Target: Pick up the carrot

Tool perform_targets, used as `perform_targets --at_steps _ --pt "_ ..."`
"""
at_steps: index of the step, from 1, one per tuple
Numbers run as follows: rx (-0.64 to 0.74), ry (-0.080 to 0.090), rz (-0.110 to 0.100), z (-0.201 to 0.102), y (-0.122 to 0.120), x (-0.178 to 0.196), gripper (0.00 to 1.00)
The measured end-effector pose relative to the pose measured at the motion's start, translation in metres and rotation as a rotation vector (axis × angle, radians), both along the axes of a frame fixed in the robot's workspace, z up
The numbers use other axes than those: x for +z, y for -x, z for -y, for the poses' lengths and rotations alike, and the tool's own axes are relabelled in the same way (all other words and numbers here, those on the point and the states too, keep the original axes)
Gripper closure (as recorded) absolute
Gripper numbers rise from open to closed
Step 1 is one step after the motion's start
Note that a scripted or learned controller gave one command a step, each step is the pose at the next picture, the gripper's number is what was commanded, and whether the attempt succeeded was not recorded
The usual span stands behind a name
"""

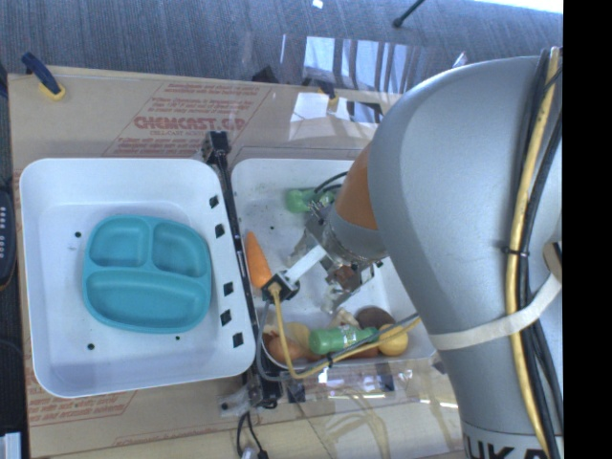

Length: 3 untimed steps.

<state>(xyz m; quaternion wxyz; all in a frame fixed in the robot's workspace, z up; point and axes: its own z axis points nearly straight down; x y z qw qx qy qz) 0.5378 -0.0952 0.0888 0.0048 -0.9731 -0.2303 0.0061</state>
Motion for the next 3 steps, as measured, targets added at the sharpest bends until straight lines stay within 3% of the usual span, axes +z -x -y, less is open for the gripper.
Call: perform_targets --at_steps 1,2,3 --pt "-0.121 0.0 0.009 -0.007 -0.089 0.006 0.0" --pt "-0.24 0.001 0.017 -0.035 -0.112 0.11 0.0" --pt "-0.255 0.003 -0.002 -0.039 -0.016 0.102 0.0"
